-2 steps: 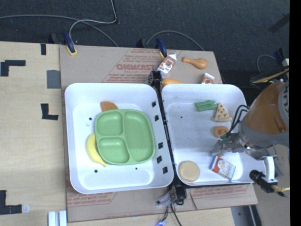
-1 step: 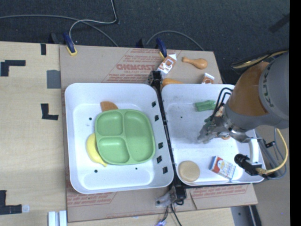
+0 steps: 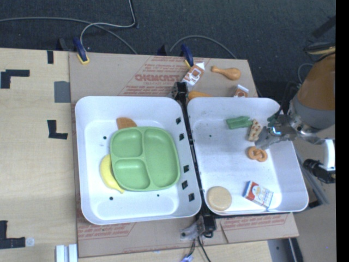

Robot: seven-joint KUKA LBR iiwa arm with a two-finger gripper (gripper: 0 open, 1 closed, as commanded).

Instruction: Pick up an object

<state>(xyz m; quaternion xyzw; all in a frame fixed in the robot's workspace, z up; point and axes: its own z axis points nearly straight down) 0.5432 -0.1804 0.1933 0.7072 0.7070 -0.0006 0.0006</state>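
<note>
Camera view had my hand [image 3: 271, 131] hanging over the right bin [image 3: 218, 162], near its right wall. From up there I could not tell whether it was wide or narrow, and nothing showed between its tips, so I would not call it holding anything. I took the pretzel [image 3: 257, 154] as my landmark, since it was the piece closest to me. It lay flat on the bin floor, just below and a little to the left of my hand in the picture, a small rounded thing with no real long axis. The cracker stick [image 3: 254, 130] sat just above the pretzel, beside my hand, long axis running roughly up and down the picture. The green block [image 3: 238, 123] lay above and left of the pretzel, lengthwise across. Further off below the pretzel were the small carton [image 3: 257, 194] and the round cookie [image 3: 220, 198] to its left. My judgement was that the coming move turned on that short offset: down and slightly left to the pretzel.
</note>
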